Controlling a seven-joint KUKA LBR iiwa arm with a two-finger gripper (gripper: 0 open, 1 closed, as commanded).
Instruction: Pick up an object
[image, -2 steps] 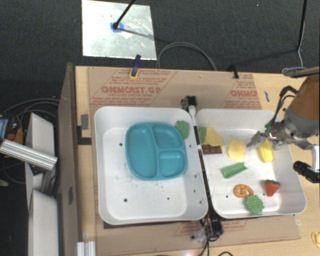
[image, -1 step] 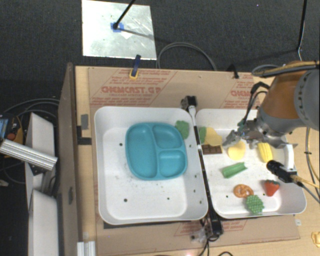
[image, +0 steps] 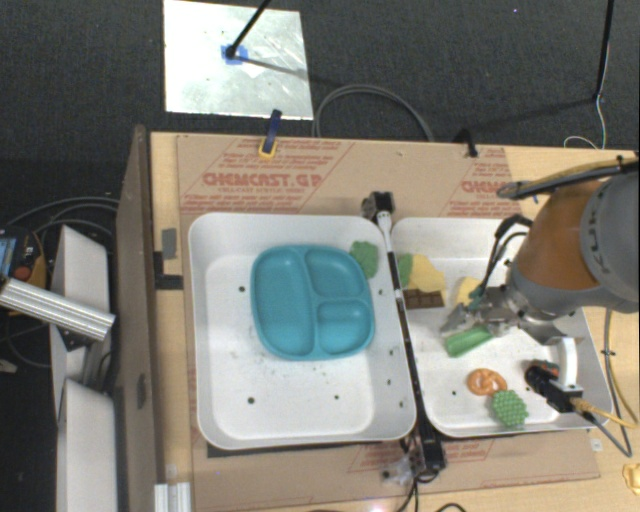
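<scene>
Bright, even overhead light, washing the two white bins (image: 300, 425) nearly flat. Strong glare on the metal sheet (image: 238, 60) at top and on the silver bar (image: 55, 308) at left. Soft, faint shadows under the blue tray (image: 312, 302). Slightly soft focus, coarse and grainy throughout.
</scene>
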